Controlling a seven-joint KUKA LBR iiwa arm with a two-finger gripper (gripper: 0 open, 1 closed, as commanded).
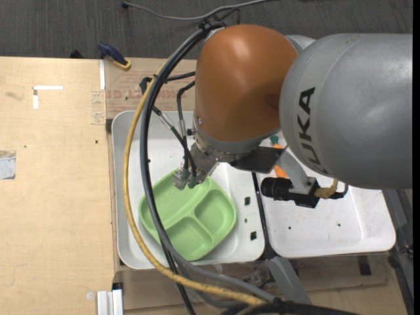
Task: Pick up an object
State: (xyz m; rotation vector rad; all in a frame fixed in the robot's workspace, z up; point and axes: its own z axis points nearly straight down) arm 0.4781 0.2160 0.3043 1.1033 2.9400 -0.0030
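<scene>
Hovering with gripper (186, 178) at the far rim of the green divided plate (197, 222) in the left bin (126, 195), grip state being impossible to tell.

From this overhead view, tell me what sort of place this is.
Probably a robotics lab grasping bench: a KUKA arm reaches over two white bins, one holding a green divided plate, with loose cables draped about.

We see the table (52, 176) carrying two white bins: left bin (125, 176) at 9 o'clock of right bin (341, 231).
</scene>
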